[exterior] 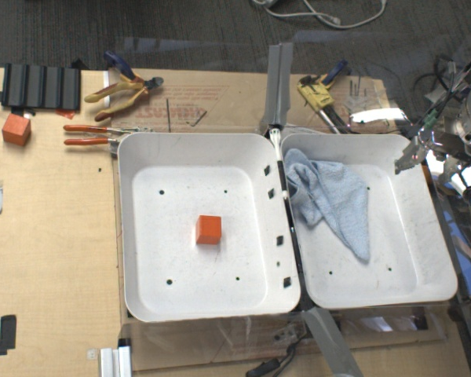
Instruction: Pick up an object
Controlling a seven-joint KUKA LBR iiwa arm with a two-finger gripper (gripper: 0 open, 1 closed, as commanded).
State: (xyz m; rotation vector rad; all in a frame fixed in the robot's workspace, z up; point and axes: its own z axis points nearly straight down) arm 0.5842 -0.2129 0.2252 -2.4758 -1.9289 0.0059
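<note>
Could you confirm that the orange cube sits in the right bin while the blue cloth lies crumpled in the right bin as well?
Not quite: the camera view shows the orange cube in the left bin, not the right one. The blue cloth does lie crumpled in the right bin.

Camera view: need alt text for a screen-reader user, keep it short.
Two shallow white bins sit side by side on a bench, seen from above at a slant: the left bin holds an orange cube near its middle, the right bin a crumpled light-blue cloth. Pliers and a second orange block lie on the bench beyond the bins.
</note>
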